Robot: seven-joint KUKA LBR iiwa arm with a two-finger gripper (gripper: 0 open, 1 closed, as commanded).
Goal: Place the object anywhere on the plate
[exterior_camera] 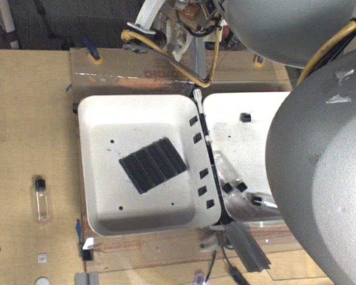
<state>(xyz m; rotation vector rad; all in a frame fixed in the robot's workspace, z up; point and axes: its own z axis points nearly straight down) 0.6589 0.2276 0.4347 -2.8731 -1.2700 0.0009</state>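
**Bench holding: 1 arm, 2 bins, 1 plate, 1 small object not yet placed**

1. Arm (320,159). Grey and bulky, closest to the lens. It overhangs much of the right bin, which is probably why little of that bin's floor can be read.
2. Glass vial (41,199). Lies on the wooden bench (24,129) left of the bins, well apart from the work; judged spare to the task.
3. Left bin (89,159). White and shallow, touching its neighbour along a shared rim.
4. Plate (152,164). A dark, ribbed rectangular slab lying flat and skewed near the middle of the left bin's floor, with nothing resting on it. Its central, open position leaves room to approach from above.
5. Right bin (225,108). Its near part holds clear, glinting clutter with black bits, too vague to name.
6. Object (245,117). Judged the task's thing: 1 small, black, blocky piece, alone on the right bin's white floor towards the far side, well apart from the plate. Finer detail is too small to tell.
7. Gripper (187,19). Raised beyond the bins' far rim among yellow cabling. How wide it stands cannot be told, and no load is visible in it.
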